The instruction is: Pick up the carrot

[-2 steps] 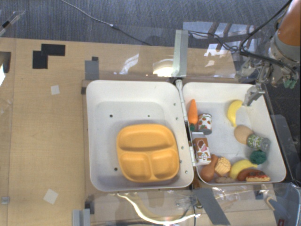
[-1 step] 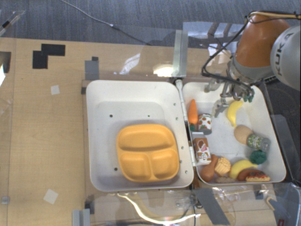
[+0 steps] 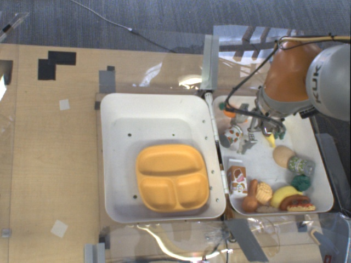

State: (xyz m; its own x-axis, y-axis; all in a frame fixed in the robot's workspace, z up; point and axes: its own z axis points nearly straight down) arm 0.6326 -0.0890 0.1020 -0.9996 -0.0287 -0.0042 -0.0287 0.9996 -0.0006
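The carrot (image 3: pixel 230 113) is a small orange piece with a green end, lying at the far left corner of the right bin (image 3: pixel 323 179), partly covered by a black cable. My gripper (image 3: pixel 256 133) hangs low over the far part of that bin, just right of and slightly nearer than the carrot. I see nothing held in it. The grey arm with its orange band (image 3: pixel 288 73) hides the bin's far right corner.
A small white and brown toy (image 3: pixel 234 136) and a yellow piece (image 3: pixel 271 141) lie beside the gripper. Nearer are a beige egg (image 3: pixel 283 156), a green can (image 3: pixel 301 165), a brown carton (image 3: pixel 237 180) and several toy foods. The left bin (image 3: pixel 115 147) holds a yellow divided plate (image 3: pixel 173 177).
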